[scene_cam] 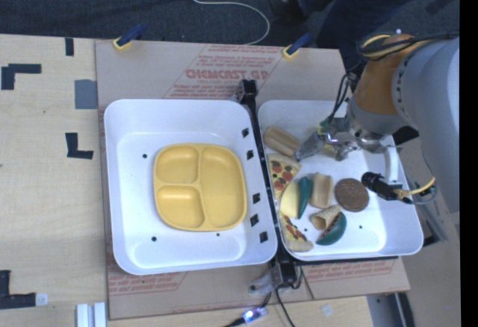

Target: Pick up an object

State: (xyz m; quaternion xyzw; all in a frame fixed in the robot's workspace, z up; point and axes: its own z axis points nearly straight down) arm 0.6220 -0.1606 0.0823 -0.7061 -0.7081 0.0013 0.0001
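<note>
In the right bin (pixel 403 240), lower centre-right of frame, toy foods cluster: a green pepper (pixel 303 195) lying near-to-far beside a round brown cookie (pixel 352 195). Farther up, the gripper (pixel 308 147) hangs over them; whether clenched, cannot tell.

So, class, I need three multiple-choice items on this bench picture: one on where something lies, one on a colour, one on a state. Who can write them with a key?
1. Where does the divided plate lie?
A. in the left bin
B. in the right bin
C. on the cardboard outside the bins

2. What colour is that plate?
A. red
B. yellow
C. blue

3. How does the brown disc lie?
A. flat on the floor of the right bin
B. stacked on the plate
C. lifted high above the bins

Key: 1 A, the plate sits in the middle of the left bin. 2 B, its whole surface is yellow. 3 A, the disc rests on the bin floor beside the toy food, below the hand.
</note>
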